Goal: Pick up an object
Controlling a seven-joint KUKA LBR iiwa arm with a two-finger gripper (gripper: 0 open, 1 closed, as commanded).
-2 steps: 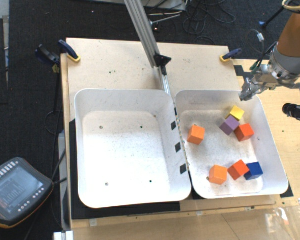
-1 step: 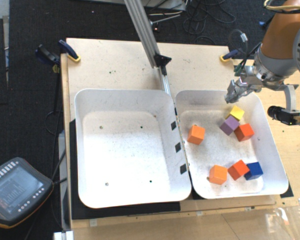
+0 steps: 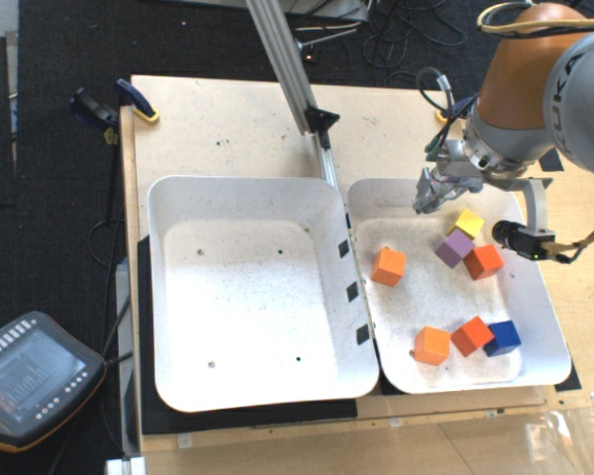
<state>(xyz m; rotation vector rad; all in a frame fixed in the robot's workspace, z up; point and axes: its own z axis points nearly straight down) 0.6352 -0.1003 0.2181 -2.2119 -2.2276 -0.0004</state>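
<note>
The right bin (image 3: 535, 364) holds several small cubes. An orange cube (image 3: 388, 265) lies near its left wall. A yellow cube (image 3: 468, 225), a purple cube (image 3: 454, 248) and a red-orange cube (image 3: 484, 261) cluster at the upper right. Along the front edge lie an orange cube (image 3: 432, 345), a red-orange cube (image 3: 469, 335) and a blue cube (image 3: 503, 336). My gripper (image 3: 431, 198) hangs over the back of the right bin, just left of the yellow cube and above it in the view. Nothing shows between its fingers.
The left bin (image 3: 178, 265) sits beside the right one, with a black divider strip between them. A metal pole (image 3: 282, 47) slants up from the bench's back. A blue clamp (image 3: 134, 102) grips the bench's far left corner. A teach pendant (image 3: 35, 379) lies off the bench at lower left.
</note>
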